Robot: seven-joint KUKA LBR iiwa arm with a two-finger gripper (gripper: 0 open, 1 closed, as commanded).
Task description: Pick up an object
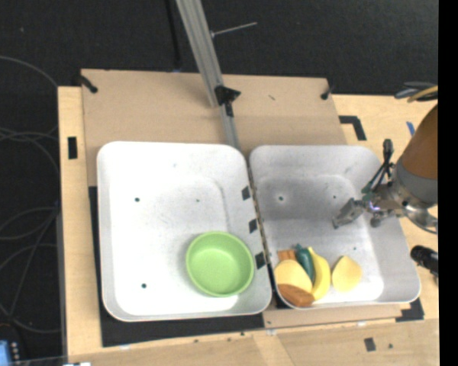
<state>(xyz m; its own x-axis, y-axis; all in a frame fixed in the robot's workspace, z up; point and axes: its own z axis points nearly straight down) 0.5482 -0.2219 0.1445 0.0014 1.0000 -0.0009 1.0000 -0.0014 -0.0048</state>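
Note:
My gripper (359, 218) hangs over the right part of the right bin (305, 174), open, with nothing between its fingers. A cluster of small objects lies at that bin's front edge, below the gripper. It includes a yellow rounded piece (346, 274), a yellow curved piece (320, 274), a dark green piece (304, 261) and an orange-brown piece (294, 293). In the left bin (153, 197) a light green bowl (220, 263) sits near the front right corner, upright.
A grey metal pole (202, 44) slants from the top of the view down to the gap between the bins. The bins rest on a brown board (175, 105) on the bench. Dark clips (253, 223) sit along the bins' shared edge.

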